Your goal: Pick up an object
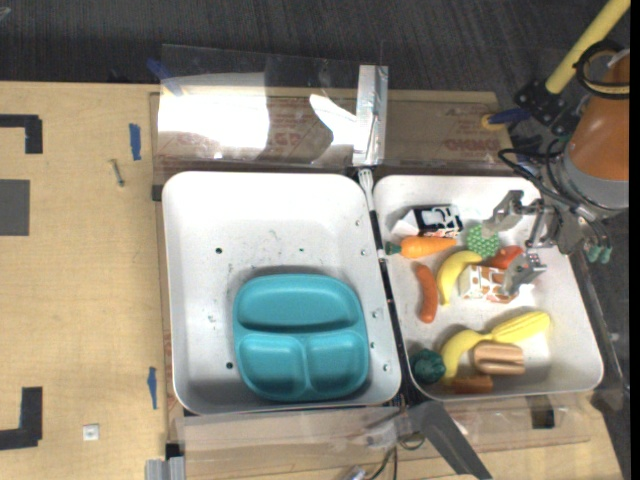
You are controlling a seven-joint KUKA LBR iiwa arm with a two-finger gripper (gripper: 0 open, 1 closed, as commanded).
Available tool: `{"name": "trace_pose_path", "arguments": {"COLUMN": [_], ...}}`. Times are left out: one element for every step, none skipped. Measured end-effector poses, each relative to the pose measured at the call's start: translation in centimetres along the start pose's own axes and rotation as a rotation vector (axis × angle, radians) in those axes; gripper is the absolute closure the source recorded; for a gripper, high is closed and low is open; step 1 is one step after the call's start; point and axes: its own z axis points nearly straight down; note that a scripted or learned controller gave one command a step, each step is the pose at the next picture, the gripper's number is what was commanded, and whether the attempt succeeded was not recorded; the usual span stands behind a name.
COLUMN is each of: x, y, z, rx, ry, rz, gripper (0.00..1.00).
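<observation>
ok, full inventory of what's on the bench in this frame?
bins: 2, white, side by side; left bin, right bin
divided tray: 1, teal, near half of left bin
bananas: 2, yellow, right bin; one mid, one near edge
carrot: 1, orange, right bin, far left part
sausage: 1, orange-red, left of the mid banana
corn: 1, yellow, right bin
hot dog: 1, tan bun, below the corn
green round item: 1, dark green, near left corner of right bin
gripper: 1, grey metal, over right bin's far right part
arm: 1, orange band
</observation>
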Motion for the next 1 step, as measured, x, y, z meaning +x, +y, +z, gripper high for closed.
{"name": "trace_pose_path", "arguments": {"x": [-0.51], "y": [4.19], "z": [8.96], "rx": [-0.004], "ry": [0.009], "rz": [-0.017], "gripper": [0.00]}}
